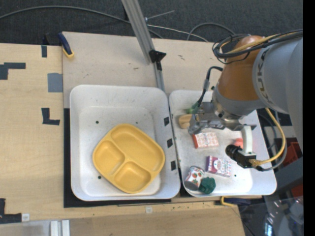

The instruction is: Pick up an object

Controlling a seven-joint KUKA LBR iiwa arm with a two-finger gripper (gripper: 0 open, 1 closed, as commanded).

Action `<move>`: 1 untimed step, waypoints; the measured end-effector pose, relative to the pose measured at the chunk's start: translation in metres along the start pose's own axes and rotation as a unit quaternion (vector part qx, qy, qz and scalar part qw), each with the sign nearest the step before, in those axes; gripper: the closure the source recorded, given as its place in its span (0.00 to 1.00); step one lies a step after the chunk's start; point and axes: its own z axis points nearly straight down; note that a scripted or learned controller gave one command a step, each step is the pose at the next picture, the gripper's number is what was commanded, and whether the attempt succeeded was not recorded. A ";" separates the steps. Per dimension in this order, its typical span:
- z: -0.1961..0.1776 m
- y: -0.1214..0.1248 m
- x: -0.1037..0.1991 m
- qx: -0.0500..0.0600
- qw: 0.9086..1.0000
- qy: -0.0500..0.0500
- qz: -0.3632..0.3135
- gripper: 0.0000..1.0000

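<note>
Over the right bin point(266, 183), the claw point(199, 124) hangs low just above a red-and-white carton point(205, 140); how wide it stands, I cannot tell. Beside it lies a tan block point(184, 120). A yellow tray point(129, 157) sits in the left bin point(83, 102).

The grey arm point(275, 73) reaches in from the right, its orange band point(238, 80) bent over low. The wrist points straight down, and the gripper point(199, 124) hangs beneath it, dark and compact, angled leftward.
</note>
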 end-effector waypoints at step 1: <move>-0.009 0.022 0.041 -0.001 1.000 0.000 0.000 1.00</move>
